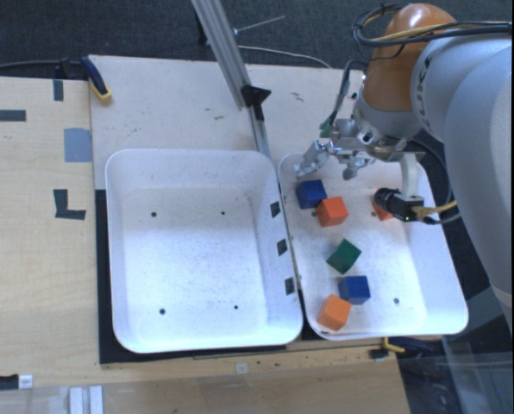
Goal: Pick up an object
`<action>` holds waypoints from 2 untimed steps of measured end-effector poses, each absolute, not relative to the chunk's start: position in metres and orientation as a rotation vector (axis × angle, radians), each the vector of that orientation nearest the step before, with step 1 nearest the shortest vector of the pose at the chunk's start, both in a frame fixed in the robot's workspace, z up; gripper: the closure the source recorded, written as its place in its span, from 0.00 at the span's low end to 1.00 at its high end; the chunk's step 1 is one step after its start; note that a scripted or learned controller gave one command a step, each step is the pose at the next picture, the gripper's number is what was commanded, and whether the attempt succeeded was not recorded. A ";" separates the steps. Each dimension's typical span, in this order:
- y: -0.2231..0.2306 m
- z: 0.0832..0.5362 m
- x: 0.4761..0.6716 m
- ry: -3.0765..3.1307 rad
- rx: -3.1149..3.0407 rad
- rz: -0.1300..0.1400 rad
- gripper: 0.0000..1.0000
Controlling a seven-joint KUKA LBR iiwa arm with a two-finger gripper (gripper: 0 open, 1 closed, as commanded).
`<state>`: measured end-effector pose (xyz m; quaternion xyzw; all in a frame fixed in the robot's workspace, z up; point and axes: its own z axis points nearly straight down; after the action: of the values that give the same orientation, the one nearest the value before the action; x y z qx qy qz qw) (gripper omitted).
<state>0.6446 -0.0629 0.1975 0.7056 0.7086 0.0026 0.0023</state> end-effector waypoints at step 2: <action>-0.092 0.221 0.633 2.229 2.220 -0.008 0.00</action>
<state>0.6331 -0.0916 0.2207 0.7057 0.7085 -0.0025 -0.0023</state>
